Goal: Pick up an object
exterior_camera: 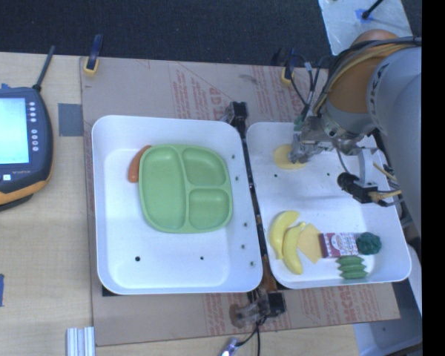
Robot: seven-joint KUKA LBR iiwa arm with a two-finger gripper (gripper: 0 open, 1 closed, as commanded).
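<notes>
The bench (pixel 30 236) bears a cardboard sheet (pixel 170 87) with 2 white bins (pixel 111 199) and a handheld screen unit (pixel 11 143).

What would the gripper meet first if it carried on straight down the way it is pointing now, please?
Most likely the pale yellow round piece lying in the right bin, directly under the gripper; their height apart is unclear.

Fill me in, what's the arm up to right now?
The arm's gripper is down in the right bin, at its far end over a pale yellow round piece. Nothing visibly held. A banana, cheese wedge and green items lie at the near end. The left bin has a green divided plate.
</notes>
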